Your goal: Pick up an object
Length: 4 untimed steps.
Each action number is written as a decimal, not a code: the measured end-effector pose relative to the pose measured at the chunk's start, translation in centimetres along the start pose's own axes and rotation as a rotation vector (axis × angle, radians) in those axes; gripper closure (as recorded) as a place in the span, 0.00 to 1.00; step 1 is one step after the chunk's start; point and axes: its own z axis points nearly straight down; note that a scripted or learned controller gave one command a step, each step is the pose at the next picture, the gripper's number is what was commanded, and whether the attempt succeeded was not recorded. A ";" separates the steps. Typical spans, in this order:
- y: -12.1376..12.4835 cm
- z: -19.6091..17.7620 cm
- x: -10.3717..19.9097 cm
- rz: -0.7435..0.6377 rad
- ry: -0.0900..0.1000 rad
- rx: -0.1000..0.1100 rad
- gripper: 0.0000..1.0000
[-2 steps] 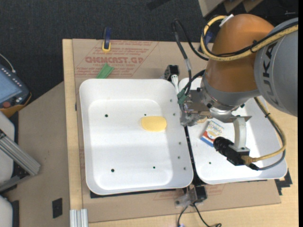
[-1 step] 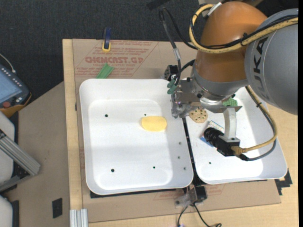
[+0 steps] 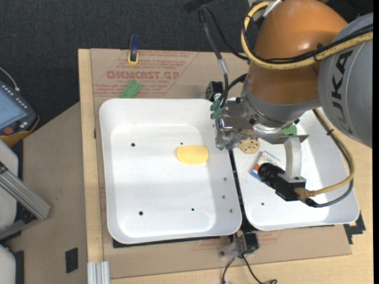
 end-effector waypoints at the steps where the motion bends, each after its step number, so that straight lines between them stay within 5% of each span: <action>1: 1.6 4.1 -0.2 0.005 -0.002 0.011 1.00; 2: 1.4 -1.3 -2.4 0.005 -0.001 -0.002 1.00; 3: -1.8 5.9 -7.9 0.009 -0.002 0.014 1.00; 4: 0.2 0.8 -4.9 -0.001 0.000 -0.002 1.00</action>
